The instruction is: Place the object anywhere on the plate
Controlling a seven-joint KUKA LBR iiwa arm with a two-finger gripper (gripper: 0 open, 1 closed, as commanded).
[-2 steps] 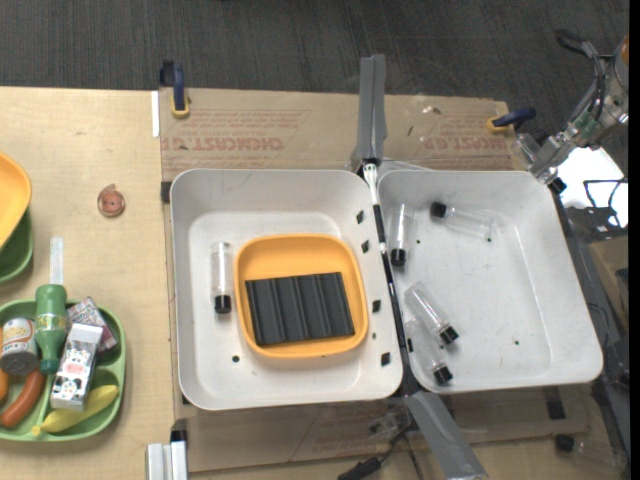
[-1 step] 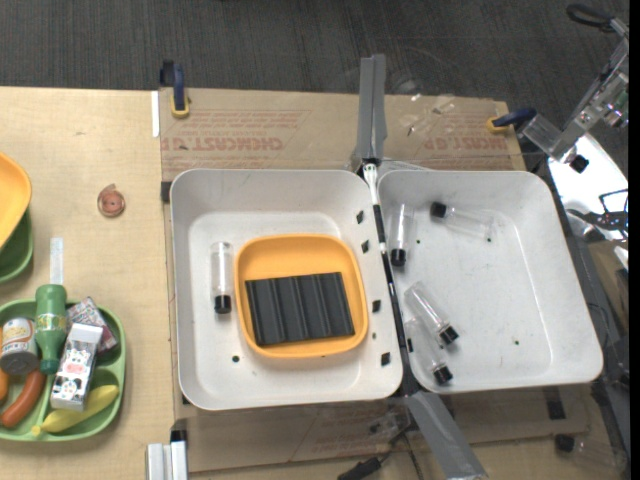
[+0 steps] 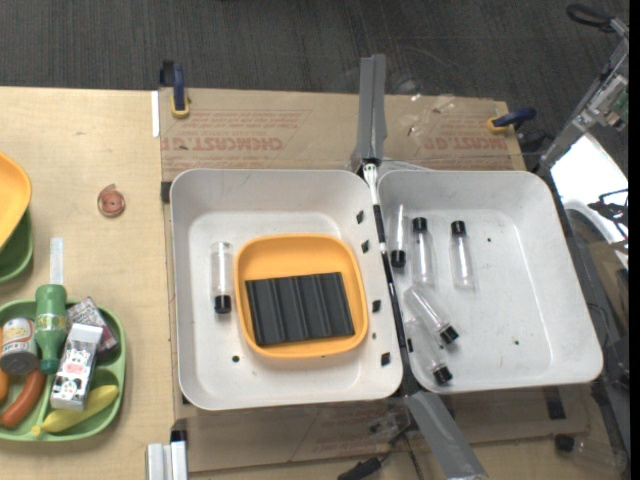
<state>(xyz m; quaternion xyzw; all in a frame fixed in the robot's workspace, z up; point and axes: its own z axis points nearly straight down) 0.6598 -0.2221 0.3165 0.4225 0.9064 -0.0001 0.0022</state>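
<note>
- end effector state: can't tell.
- clear tubes w/ black caps (image 3: 460, 253) loose in right bin (image 3: 540, 358); one more tube (image 3: 220, 278) in left bin (image 3: 190, 368), just left of orange plate (image 3: 300, 251).
- black ribbed tray (image 3: 300, 308) covers most of plate.
- risks: round tube prob rolls off ribs or rim; near-left tubes (image 3: 432, 320) lie close, so could grab two or pinch a slick wall and slip.

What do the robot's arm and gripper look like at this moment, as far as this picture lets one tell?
This picture gives nothing to judge their colours, shape or markings by. Near the right edge there are thin dark cables and a white panel, beside the right bin.
</note>
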